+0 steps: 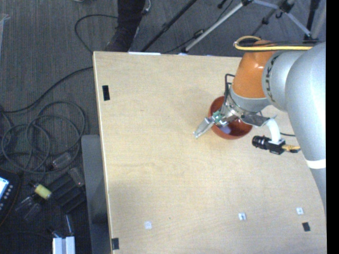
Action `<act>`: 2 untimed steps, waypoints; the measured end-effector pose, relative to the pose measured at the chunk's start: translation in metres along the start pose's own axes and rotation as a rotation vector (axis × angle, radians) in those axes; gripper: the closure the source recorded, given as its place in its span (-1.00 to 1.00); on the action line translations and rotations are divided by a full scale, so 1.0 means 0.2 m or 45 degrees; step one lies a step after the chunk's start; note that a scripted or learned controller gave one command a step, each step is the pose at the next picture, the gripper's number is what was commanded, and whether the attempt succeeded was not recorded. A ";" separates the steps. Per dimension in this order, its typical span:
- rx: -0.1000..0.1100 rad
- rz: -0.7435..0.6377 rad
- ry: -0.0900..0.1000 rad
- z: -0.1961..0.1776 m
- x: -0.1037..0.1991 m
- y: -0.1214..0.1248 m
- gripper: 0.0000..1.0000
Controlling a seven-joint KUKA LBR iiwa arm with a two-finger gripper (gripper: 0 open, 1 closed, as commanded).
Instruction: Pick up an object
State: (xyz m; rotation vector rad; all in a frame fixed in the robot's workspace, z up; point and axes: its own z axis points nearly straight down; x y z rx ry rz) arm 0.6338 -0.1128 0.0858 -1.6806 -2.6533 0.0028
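A round dark-red object (pixel 234 128), bowl-like, lies on the light wooden bench top (pixel 159 157) right of centre. The grey arm with its orange band (pixel 253 78) reaches in from the right and hangs directly over it, hiding the object's upper part. My gripper (pixel 201 130) points down and to the left, its metal tip just past the red object's left rim, over bare wood. Nothing shows between the tip and the bench.
A black plug with a yellow cable (pixel 269 144) dangles from the arm just right of the red object. Small black and white markers (pixel 106 92) dot the bench. Its left edge (pixel 100 142) drops to a floor strewn with cables (pixel 42 136).
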 end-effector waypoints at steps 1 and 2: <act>-0.014 0.002 -0.014 -0.08 -0.02 0.01 1.00; 0.005 -0.039 0.004 -0.47 0.12 0.24 1.00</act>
